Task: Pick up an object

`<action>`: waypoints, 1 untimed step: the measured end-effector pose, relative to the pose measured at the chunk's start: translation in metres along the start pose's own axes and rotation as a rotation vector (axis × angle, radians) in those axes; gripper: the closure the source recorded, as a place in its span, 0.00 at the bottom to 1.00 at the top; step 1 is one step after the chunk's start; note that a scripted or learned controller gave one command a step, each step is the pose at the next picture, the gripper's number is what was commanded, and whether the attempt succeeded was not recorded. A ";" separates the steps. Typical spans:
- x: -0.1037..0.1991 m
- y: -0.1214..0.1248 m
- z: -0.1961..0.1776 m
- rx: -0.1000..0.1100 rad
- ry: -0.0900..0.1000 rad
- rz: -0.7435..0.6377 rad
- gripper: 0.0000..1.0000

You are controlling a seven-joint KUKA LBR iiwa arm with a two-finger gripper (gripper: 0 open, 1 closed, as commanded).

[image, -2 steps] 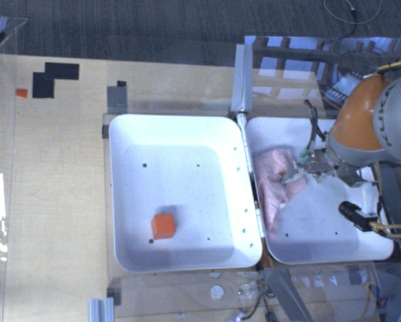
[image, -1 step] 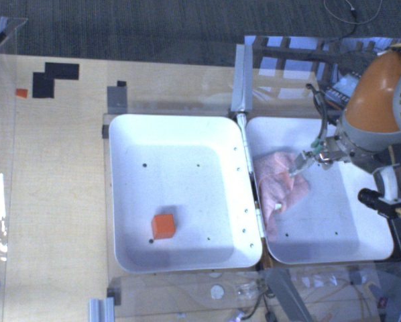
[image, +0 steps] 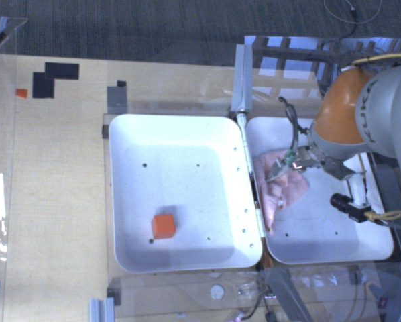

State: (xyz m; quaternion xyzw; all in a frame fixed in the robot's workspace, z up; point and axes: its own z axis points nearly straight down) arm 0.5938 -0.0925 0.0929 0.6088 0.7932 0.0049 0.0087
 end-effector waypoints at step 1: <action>-0.001 0.002 0.000 0.000 0.000 -0.038 0.00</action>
